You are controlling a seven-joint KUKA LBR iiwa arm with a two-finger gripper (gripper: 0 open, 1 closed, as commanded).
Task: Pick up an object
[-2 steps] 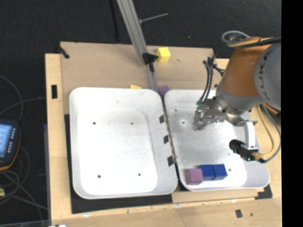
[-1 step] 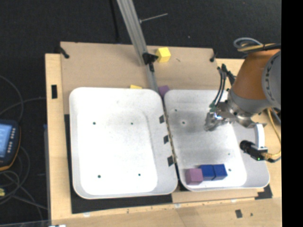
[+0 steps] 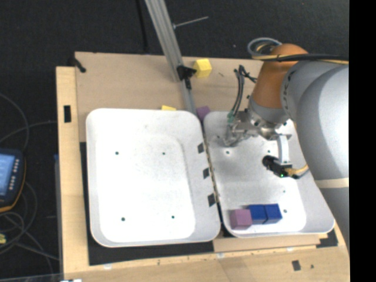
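Hovering low over the far-left corner of the right bin (image 3: 305, 213), the gripper (image 3: 230, 135) sits above bare bin floor; whether it is released or clenched I cannot tell, too small and blurred. Nothing visible in its grasp.

Candidate objects: purple block (image 3: 239, 218) and blue block (image 3: 264, 213), touching side by side at the near edge of the right bin, well apart from the gripper. Left bin (image 3: 100, 128) has only small dark dots on its floor. A second purple block (image 3: 202, 112) lies on the bench (image 3: 117, 75) just beyond the bins' far edges; a yellow block (image 3: 202, 68) sits further back beside a metal rail (image 3: 167, 37).

Risks, as judgement:
- closing here likely grabs air, since no object lies under the tool
- going for the near blocks, fingers may straddle both because they touch, or push one into the bin wall
- blocks hug the rim, so a finger could strike it
- cable (image 3: 239, 96) near the wrist might snag
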